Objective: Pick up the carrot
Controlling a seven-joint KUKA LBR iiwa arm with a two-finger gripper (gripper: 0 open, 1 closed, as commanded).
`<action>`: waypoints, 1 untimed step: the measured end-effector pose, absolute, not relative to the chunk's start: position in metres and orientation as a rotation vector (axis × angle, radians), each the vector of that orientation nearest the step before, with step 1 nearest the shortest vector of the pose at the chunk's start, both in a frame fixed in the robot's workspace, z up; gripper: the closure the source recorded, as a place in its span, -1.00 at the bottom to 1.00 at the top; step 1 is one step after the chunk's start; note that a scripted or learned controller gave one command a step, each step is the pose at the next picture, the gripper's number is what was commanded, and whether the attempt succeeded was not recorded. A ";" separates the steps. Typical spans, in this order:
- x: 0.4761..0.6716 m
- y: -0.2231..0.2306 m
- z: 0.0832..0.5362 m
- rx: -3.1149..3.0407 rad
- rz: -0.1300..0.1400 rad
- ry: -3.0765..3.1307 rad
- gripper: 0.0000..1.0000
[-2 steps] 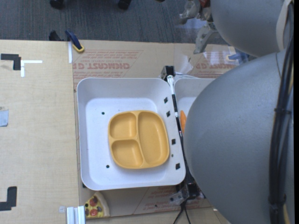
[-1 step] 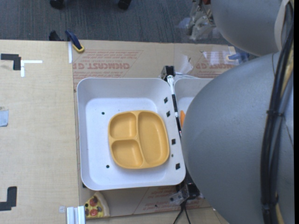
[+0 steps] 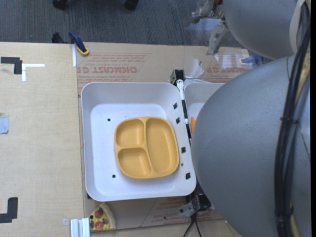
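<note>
Orange sliver, likely the carrot [image 3: 193,124], is peeking out in the right bin [image 3: 197,95] beside the divider (arm [image 3: 247,152] is covering the rest). Claw state: cannot tell. Approaching squarely from above seems advisable.

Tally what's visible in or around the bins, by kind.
White bin: 2 (right one mostly hidden by the arm)
Yellow divided plate: 1
Orange sliver at the right bin's edge, maybe the carrot: 1
Total: 4
</note>
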State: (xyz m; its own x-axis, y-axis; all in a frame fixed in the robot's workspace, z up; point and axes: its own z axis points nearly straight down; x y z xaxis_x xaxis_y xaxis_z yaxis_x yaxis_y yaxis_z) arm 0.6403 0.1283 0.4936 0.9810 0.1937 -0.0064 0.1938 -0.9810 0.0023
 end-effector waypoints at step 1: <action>0.641 0.128 0.501 3.123 -0.016 0.306 1.00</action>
